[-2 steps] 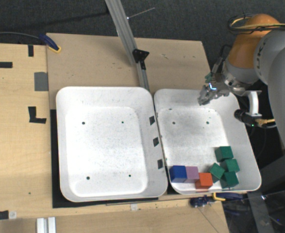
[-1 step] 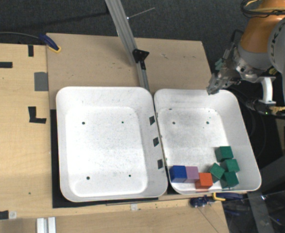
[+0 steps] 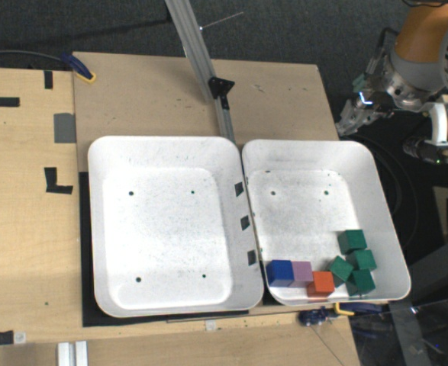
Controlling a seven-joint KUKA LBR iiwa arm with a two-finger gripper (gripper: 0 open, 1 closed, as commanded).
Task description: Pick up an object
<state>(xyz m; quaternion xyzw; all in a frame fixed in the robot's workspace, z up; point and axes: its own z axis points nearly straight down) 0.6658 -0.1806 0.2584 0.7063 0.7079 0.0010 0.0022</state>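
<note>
Several small blocks lie in the near right corner of the right bin [image 3: 309, 152]: a blue cube [image 3: 280, 271], a purple cube [image 3: 302, 271], an orange cube [image 3: 322, 283] and several green blocks [image 3: 352, 241] clustered beside them. My gripper [image 3: 351, 115] hangs off the bench's right edge, beyond the far right corner of that bin and well away from the blocks. Nothing shows in it. The arm's orange band [image 3: 424, 33] is at the top right.
The left bin [image 3: 94, 158] sits beside the right one, with black clips between them. A slanted metal rail [image 3: 197, 44] crosses the far side of the bench. A blue clamp [image 3: 79, 65] lies at the far left, and another blue clamp [image 3: 316, 317] sits below the right bin.
</note>
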